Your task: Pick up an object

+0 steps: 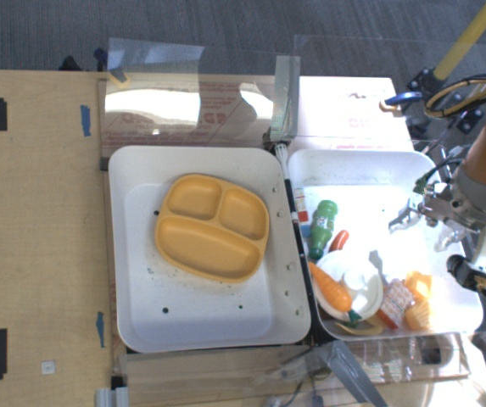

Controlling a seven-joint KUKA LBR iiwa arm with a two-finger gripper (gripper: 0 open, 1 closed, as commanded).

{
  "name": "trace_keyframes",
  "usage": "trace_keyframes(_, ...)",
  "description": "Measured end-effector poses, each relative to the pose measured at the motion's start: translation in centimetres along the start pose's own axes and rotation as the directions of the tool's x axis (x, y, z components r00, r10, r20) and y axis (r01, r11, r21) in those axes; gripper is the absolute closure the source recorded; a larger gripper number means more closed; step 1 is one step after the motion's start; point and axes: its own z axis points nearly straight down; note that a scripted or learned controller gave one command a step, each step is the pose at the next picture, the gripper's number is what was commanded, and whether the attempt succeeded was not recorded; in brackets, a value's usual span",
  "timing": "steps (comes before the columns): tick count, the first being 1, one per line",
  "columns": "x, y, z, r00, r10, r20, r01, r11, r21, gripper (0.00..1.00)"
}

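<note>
Arm enters at right edge of frame; gripper (414,213) sits over upper right part of right bin (353,164), can't tell whether it's spread or closed, nothing seen held. Below it, lower part of that bin: green bottle (321,227), carrot (332,290), white bowl (357,288), grey spoon (377,264), orange toy (418,300). Left bin (141,312) has yellow tray (213,225) at center. Both on tabletop (30,227).

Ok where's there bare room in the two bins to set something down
Left bin: a bare floor strip runs below the orange tray. Right bin: its far part is bare, above the green bottle and left of the gripper. The near end is crowded: carrot, white bowl and wrapped snacks.
</note>
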Motion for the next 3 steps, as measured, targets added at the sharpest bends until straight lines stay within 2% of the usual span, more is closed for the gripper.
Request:
trace_keyframes(1, 5.6, -7.2, -4.2, 0.995, -0.096, -0.001, 0.096, 0.995, 0.004, 0.00)
trace_keyframes(2, 2.3, -4.5, -8.7, 0.724, -0.689, 0.002, 0.689, 0.724, -0.002, 0.00)
trace_keyframes(3, -3.4, 0.2, -15.4, 0.404, -0.915, 0.009, 0.915, 0.404, -0.002, 0.00)
